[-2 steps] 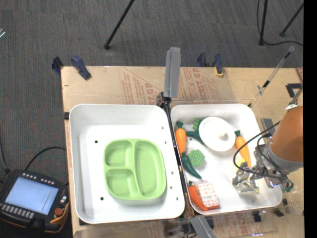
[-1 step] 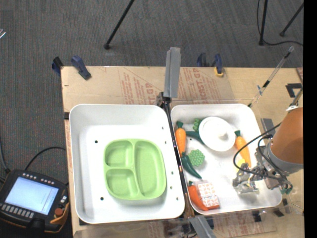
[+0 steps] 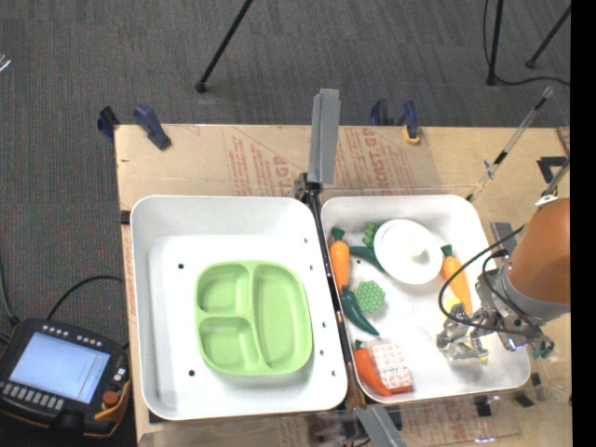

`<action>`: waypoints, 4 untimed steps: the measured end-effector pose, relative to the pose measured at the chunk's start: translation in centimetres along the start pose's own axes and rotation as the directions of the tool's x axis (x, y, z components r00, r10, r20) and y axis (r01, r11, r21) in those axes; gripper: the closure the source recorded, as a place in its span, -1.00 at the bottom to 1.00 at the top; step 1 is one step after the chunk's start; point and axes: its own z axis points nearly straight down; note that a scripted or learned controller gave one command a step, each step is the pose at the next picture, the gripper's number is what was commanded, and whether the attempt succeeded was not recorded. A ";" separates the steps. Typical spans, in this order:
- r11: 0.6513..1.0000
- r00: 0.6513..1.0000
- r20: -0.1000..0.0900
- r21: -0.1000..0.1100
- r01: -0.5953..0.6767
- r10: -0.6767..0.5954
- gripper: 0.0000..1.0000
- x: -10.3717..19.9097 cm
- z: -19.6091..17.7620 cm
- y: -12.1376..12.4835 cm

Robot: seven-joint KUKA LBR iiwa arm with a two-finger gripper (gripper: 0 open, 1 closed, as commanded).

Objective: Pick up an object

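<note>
Leftward first: left bin (image 3: pixel 149 250), on the table (image 3: pixel 214 156), holds a green divided plate (image 3: pixel 253 318) lying flat, well apart from the arm. Right bin (image 3: pixel 466 208), left side: carrot (image 3: pixel 340 263), long axis near-to-far, with a dark green pepper (image 3: pixel 358 313) and a light green knobbly piece (image 3: pixel 370 295) just beside it; at the near wall, a small red-and-white packet (image 3: pixel 388 366) against an orange piece (image 3: pixel 365 369). Centre far: white round dish (image 3: pixel 410 251). Right of the dish: second carrot (image 3: pixel 455 285), long axis near-to-far, tip pointing near and slightly right, leaf end far. Gripper (image 3: pixel 468 343) low over the bin's near right corner; whether it is open or closed cannot be told. Likeliest target, as a judgement: the second carrot, lying just far and slightly left of the gripper.
</note>
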 end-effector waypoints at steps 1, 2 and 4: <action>1.000 1.000 0.000 -0.001 -0.030 0.030 1.00 0.0 0.0 0.0; 0.998 0.998 0.001 0.000 -0.057 0.057 1.00 -5.4 0.0 -1.4; 0.942 0.942 0.000 -0.002 0.337 -0.337 1.00 -3.2 0.0 -0.6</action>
